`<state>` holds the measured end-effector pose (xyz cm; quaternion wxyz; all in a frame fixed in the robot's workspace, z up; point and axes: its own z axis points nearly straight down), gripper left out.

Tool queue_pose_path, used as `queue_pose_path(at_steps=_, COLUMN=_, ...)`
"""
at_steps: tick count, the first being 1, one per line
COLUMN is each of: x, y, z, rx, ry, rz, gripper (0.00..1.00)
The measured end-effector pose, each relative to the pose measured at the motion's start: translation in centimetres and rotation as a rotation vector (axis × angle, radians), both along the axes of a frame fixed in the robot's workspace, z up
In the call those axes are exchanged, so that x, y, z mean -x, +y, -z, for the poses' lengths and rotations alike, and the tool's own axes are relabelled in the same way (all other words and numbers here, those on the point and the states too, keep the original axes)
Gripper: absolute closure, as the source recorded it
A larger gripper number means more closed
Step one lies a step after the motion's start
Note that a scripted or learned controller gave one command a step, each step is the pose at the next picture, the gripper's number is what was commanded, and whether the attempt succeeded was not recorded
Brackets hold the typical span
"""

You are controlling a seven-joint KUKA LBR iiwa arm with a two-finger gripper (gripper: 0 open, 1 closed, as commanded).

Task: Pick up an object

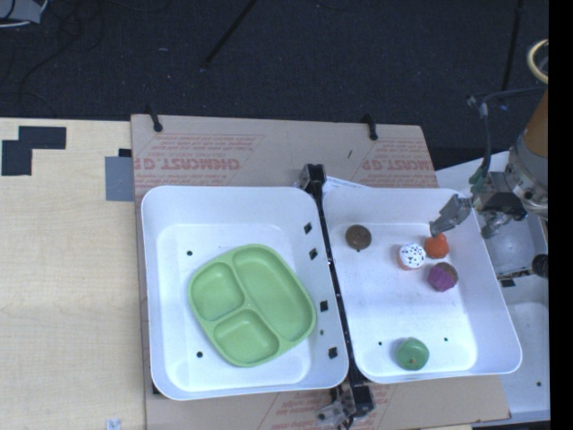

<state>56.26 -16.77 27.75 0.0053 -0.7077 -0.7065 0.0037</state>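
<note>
Across the left bin (170,231) lies a green divided plate (251,305), near its centre. Over in the right bin (497,330) sit a brown ball (359,236) at eleven o'clock, a white dotted ball (412,256), an orange ball (437,246) and a purple ball (442,277) toward two, and a green ball (413,354) at six. At the bin's three o'clock edge hangs the gripper (474,211), one finger reaching toward the orange ball; how wide it stands I cannot tell, and nothing is seen in its hold. Picking looks not yet done.

A robotics lab: two white bins (166,218) clipped side by side on a printed cardboard sheet (269,155) over a pale wooden tabletop (63,285), dark carpet (269,52) with loose cables (27,7) behind, and black markers (31,146) at the tabletop's left edge.
</note>
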Motion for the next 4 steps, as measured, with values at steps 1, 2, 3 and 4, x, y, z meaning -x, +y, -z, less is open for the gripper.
queue_pose_path(at_steps=1, x=-0.2, y=0.0, z=-0.6, rx=0.002, ry=-0.012, rz=-0.002, gripper=0.0)
queue_pose_path(at_steps=2, x=0.5, y=0.9, z=4.6, rx=0.0, ry=-0.005, rz=-0.002, gripper=0.0)
queue_pose_path(at_steps=3, x=-0.3, y=0.5, z=9.8, rx=0.001, ry=-0.006, rz=-0.001, gripper=0.0)
queue_pose_path(at_steps=4, x=-0.1, y=0.8, z=16.2, rx=0.0, ry=-0.005, rz=-0.001, gripper=0.0)
